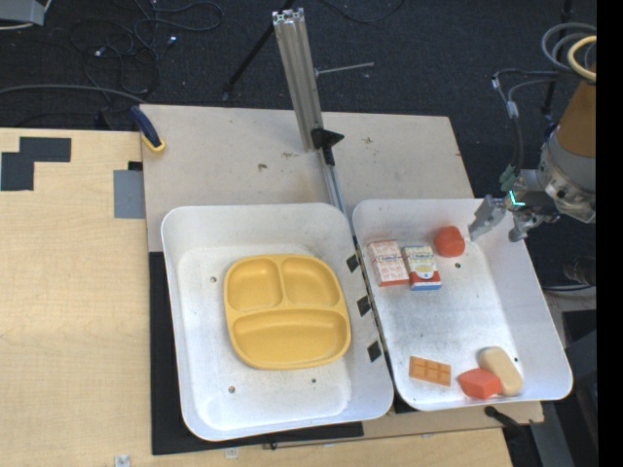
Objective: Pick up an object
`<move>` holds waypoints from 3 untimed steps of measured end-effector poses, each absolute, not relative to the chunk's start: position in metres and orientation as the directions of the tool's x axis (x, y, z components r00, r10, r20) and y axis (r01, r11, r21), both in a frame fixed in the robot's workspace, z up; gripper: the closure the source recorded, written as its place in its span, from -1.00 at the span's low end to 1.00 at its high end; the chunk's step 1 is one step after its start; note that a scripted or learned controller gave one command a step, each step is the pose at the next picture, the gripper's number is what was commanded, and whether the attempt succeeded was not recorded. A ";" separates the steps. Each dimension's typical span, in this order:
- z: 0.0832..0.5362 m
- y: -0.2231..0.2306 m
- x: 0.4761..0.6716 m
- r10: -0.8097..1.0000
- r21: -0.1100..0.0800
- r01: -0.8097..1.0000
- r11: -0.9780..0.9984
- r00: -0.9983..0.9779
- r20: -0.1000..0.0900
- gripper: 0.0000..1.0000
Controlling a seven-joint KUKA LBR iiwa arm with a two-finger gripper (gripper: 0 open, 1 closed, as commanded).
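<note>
Gripper (505,219) — fingers spread, holding nothing — at right bin (506,305) rim: may clip it, or nudge the red ball (449,241) away.

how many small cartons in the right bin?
2, side by side at upper left of the right bin: pink carton and green-and-blue carton. None seem hidden.
</note>
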State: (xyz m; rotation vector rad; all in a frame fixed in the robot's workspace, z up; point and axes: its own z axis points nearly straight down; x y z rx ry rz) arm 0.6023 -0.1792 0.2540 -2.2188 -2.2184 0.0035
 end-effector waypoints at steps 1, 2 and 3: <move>0.255 -0.179 0.603 1.000 -0.002 1.000 0.000 0.000 0.001 -1.00; 0.202 -0.178 0.592 1.000 -0.008 1.000 0.000 0.000 0.002 -1.00; 0.154 -0.184 0.587 1.000 -0.008 1.000 -0.001 0.001 0.002 -1.00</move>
